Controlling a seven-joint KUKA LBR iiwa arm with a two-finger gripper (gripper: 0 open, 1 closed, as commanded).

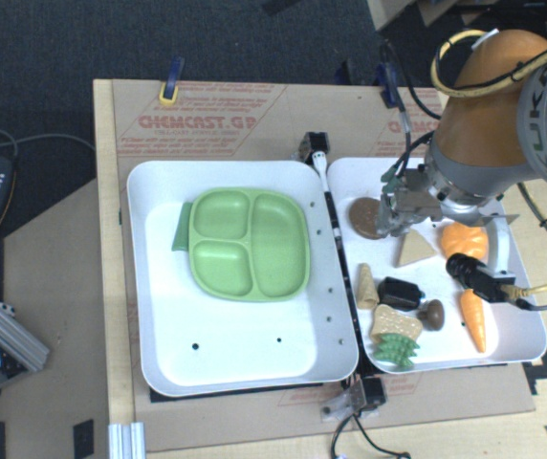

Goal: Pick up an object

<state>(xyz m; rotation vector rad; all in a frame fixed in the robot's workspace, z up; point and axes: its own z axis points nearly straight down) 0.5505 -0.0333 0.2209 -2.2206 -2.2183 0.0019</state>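
Your gripper (395, 215) low in rt bin (522, 338), finger state can't be told, brown disc (364, 218) touching fingers' left side, tan wedge (413, 249) just below, green divided plate (251, 243) in left bin (159, 333).

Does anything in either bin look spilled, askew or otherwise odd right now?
Nothing looks spilled or broken. The green divided plate lies flat but slightly rotated in the left bin. The small items in the right bin, including the carrot and brown disc, lie loosely scattered, all within its walls.
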